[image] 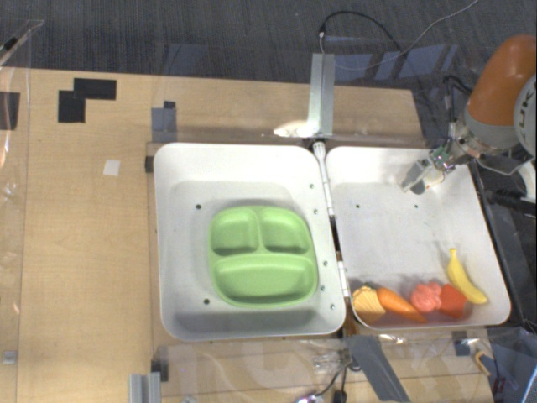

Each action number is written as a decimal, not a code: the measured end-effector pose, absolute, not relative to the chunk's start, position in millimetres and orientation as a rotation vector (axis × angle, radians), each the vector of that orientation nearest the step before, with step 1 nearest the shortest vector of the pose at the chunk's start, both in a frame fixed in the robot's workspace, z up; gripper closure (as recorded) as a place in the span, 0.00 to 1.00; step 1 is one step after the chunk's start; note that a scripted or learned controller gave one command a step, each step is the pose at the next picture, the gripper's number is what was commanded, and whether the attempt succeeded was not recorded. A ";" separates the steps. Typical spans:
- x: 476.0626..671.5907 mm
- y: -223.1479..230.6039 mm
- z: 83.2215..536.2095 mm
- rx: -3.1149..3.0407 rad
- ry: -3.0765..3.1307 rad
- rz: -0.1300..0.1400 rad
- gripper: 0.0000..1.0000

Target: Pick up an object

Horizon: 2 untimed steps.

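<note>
Gripper: near right bin's far right corner, apart from the toys; grip state cannot tell
Toys: banana, carrot huddled along near edge, awaiting pickup

Tray in left bin, toys in right bin

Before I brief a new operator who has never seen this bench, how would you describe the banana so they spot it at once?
Start at the right-hand white bin and look to its near right corner, where a row of toy foods lies along the front wall. The banana is the rightmost piece, beside the red one. It is the only yellow, curved, slender item there.
</note>
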State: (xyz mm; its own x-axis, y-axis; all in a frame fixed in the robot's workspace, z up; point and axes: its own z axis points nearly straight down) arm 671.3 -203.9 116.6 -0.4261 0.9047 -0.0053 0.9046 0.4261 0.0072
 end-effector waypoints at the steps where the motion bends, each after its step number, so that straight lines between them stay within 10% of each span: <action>1: 671.3 -141.3 183.7 1.863 2.519 0.009 1.00; 2: 670.0 -67.8 185.8 2.288 2.149 0.007 1.00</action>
